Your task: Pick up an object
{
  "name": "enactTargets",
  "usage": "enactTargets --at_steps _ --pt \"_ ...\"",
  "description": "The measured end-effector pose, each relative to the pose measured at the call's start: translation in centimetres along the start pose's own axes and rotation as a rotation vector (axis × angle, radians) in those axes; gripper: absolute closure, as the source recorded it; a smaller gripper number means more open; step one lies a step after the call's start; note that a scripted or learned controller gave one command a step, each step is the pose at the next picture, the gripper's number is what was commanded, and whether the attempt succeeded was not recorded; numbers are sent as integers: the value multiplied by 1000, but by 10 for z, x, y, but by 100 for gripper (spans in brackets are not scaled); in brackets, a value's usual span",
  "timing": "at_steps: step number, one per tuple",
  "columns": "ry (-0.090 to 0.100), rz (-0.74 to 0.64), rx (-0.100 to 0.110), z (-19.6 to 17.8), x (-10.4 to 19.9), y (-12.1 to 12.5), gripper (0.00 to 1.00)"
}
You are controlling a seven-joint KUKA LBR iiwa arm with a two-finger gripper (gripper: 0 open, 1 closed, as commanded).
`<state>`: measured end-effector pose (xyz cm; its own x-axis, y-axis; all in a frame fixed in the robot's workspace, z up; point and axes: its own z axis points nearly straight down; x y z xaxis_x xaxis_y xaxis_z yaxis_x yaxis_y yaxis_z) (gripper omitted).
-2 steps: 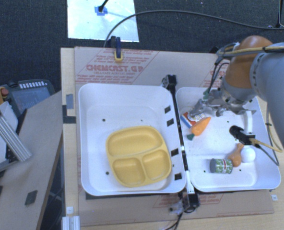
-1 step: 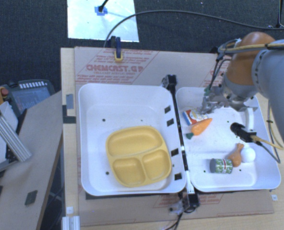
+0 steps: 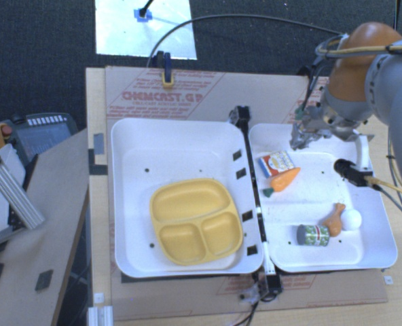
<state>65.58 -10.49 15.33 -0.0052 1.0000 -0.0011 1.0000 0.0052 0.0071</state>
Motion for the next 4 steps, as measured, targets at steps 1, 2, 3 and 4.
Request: enactTargets --at_steps 1,2,3,4 --pt "-1 3 -1 -55 -10 -2 100" --pt "-1 0 -1 -110 -10 0 100" --pt "1 -2 6 -113 38 -16 100" --pt "2 -4 6 -104 100 -27 100"
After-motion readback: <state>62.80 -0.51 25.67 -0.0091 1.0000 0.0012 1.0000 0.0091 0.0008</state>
